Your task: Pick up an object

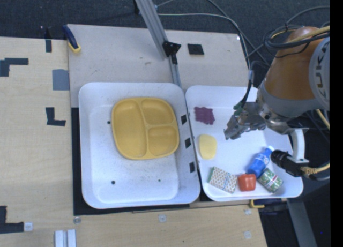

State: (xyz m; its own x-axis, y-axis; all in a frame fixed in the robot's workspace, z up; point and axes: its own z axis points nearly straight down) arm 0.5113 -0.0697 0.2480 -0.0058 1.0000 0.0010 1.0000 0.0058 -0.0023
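The grey two-finger gripper hovered in the right white bin, whether spread or closed I cannot tell, near the purple crumpled object and yellow round piece

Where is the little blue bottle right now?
The blue bottle lies in the right bin, near its front right corner, just behind the red object and beside the green can.
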